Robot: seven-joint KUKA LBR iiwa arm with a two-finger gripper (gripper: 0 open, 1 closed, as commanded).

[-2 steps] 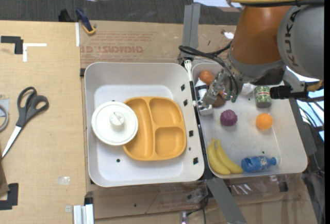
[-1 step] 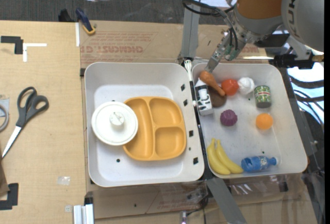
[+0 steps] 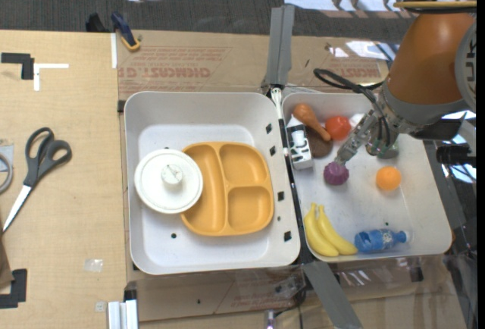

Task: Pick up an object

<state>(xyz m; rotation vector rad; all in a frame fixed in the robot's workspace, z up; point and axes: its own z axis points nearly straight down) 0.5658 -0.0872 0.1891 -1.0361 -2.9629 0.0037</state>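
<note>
Camera view: the gripper (image 3: 353,147) is seen lowered into the right bin (image 3: 432,202), its fingers slightly parted with nothing held between them, tips just above the purple fruit (image 3: 336,173). An orange ball (image 3: 388,178) lies near, a red tomato (image 3: 338,126) just behind. The approach step is judged to be in hand; a short descent astride the purple fruit, then closing, is called for next

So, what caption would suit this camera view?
Robot tool reaching toward a purple fruit in the right bin.
</note>
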